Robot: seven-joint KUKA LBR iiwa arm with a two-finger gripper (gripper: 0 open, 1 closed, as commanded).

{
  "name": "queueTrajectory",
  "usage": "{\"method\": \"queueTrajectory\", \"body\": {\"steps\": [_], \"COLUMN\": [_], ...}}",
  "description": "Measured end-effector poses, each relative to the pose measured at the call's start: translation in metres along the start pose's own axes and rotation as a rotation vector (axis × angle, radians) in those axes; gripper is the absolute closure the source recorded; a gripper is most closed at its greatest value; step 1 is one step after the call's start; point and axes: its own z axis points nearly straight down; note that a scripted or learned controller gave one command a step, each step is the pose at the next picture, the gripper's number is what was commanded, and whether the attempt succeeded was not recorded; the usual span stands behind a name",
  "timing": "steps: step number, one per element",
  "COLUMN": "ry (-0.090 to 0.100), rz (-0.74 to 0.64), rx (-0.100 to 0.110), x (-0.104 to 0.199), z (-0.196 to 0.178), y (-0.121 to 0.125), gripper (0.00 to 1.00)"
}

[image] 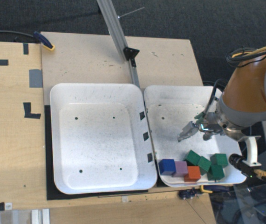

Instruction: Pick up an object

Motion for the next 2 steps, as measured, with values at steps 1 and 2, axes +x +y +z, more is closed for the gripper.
{"method": "queueTrajectory", "body": {"steps": [1,2], "ry": [0.0,0.0], "rz": [-0.001,0.001], "rx": [-0.004,0.001], "x": [0.0,-0.002], "z": [-0.002,0.042], "y": [0.001,0.0], "gripper": [0.0,0.0]}}
